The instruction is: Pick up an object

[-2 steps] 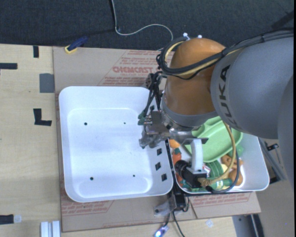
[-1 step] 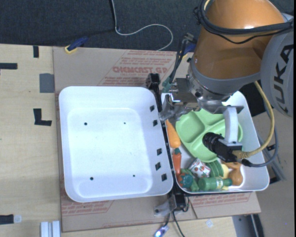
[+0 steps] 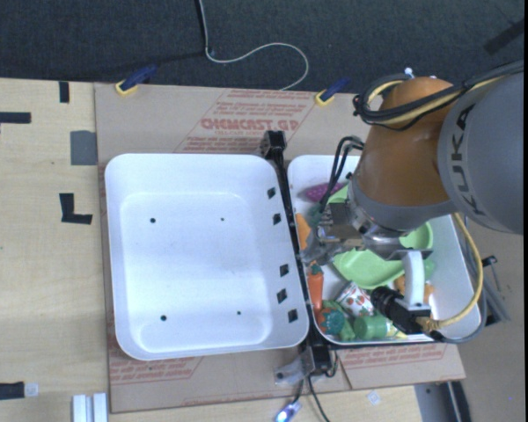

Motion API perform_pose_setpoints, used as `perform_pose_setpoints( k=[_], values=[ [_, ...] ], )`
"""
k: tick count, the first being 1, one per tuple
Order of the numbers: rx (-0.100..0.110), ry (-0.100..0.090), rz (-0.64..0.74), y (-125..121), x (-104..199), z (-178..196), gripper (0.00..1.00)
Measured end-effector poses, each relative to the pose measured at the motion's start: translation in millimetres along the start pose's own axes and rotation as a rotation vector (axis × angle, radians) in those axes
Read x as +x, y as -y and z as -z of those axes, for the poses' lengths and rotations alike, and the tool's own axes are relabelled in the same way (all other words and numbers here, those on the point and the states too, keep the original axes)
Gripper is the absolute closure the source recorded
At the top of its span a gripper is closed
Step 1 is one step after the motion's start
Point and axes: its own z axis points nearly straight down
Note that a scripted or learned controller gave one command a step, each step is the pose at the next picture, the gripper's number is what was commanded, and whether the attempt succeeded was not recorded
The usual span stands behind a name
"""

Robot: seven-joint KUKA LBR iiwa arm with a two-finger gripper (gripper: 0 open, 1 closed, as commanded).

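My gripper (image 3: 318,241) hangs low over the left side of the right bin (image 3: 469,269), close to the wall between the two bins. Right below it lies an orange carrot-shaped toy (image 3: 317,285). A light green piece (image 3: 367,263) sits just to the gripper's right, partly under the wrist. Beside the gripper's upper left, a small orange piece (image 3: 304,229) rests against the bin wall. Whether anything sits in the gripper is hidden by the arm and the clutter.
The left bin (image 3: 194,253) stands beside the right one, its white floor bare. In the right bin, a purple item (image 3: 319,189) lies at the back, and a red-and-white item (image 3: 356,300) and green toys (image 3: 356,326) crowd the front. The arm covers the bin's middle.
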Motion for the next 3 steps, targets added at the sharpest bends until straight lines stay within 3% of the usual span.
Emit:
perform_pose_setpoints(
  k=[1, 2, 3],
  values=[
    [-0.023, -0.006, 0.015, -1, 42, 105, 1.0],
    [-0.019, -0.002, 0.003, 0, -17, 151, 1.0],
    [-0.014, -0.005, 0.015, 1, 49, 163, 1.0]
  ],
)
